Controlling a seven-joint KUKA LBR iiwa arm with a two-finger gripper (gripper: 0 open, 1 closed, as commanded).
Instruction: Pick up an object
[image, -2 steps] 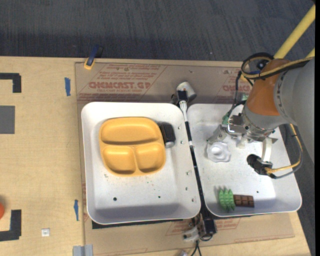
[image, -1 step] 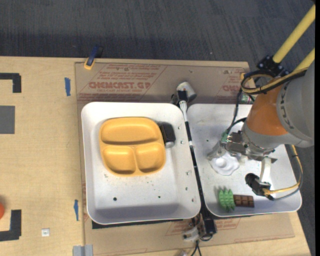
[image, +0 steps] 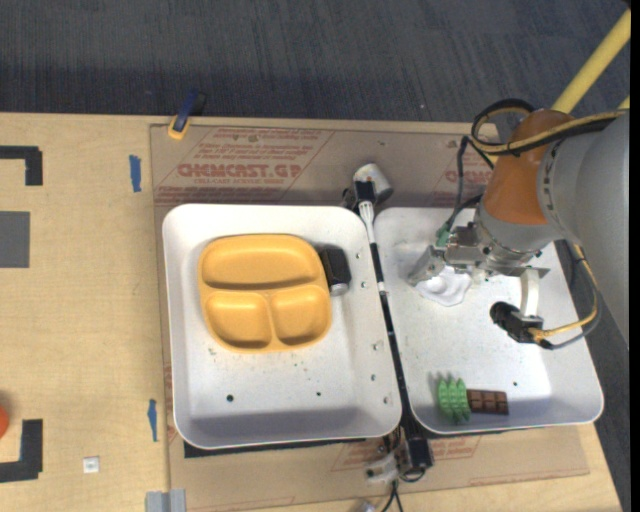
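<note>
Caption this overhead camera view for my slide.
Arm's claw over a white object in the right bin; yellow tray in the left bin.

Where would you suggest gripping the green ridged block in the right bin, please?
Probably from straight above, closing across the green ridged block along its ridges. It lies flat near the bin's front wall with a brown block touching its right side, so avoid pinching left to right.

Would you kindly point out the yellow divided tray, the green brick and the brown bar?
yellow divided tray (image: 265, 290): camera view, central ridge.
green brick (image: 452, 397): camera view, studded top.
brown bar (image: 488, 403): camera view, its middle.
</note>
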